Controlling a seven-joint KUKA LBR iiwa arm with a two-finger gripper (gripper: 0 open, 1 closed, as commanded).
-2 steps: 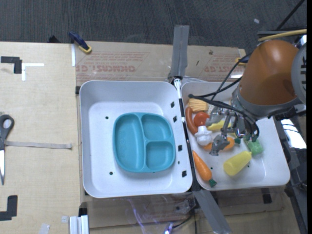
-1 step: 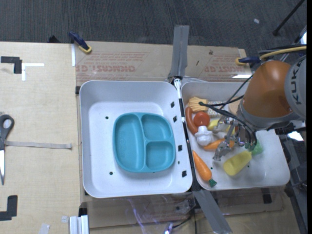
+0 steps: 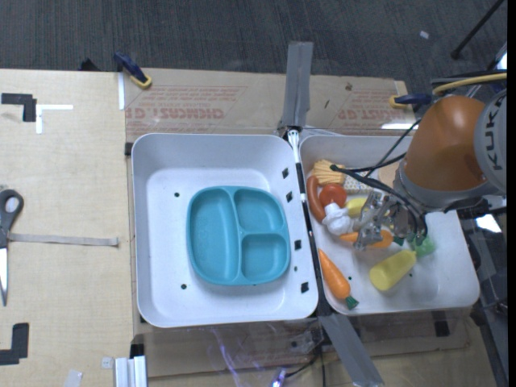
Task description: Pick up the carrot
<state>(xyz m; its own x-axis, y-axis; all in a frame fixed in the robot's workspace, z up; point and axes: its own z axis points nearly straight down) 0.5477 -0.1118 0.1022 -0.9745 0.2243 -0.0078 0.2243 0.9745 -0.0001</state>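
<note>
**A:** Starting at the gripper (image 3: pixel 377 230): where is it, and what are the fingers doing?

**B:** It is low in the right bin (image 3: pixel 451 285), over the heap of toy food in that bin's left half. The metal parts blur into the clutter beneath, so whether the fingers are spread or closed I cannot tell, and nothing can be seen caught between them.

**A:** What lies closest to it?

**B:** A yellow, lemon-like piece (image 3: pixel 393 270) sits just below and slightly right of it. A small green piece (image 3: pixel 425 246) is just to its right. To its left are a white and yellow item (image 3: pixel 342 213), a red piece (image 3: pixel 330 193) and something pale and ribbed (image 3: pixel 326 170) near the bin's upper left corner.

**A:** And the carrot?

**B:** The carrot (image 3: pixel 334 276) lies on the right bin's floor along its left wall, below and left of the gripper, apart from it. It is slanted, with the green stub toward the bin's near edge.

**A:** The other container?

**B:** The left bin (image 3: pixel 161 216) holds a teal divided plate (image 3: pixel 239 234), flat, with three compartments.

**A:** How does the arm stand?

**B:** The arm (image 3: pixel 447 147) reaches in from the right, its orange band over the right bin's far right part, the wrist angled down and left toward the pile. Black cables run along it.
</note>
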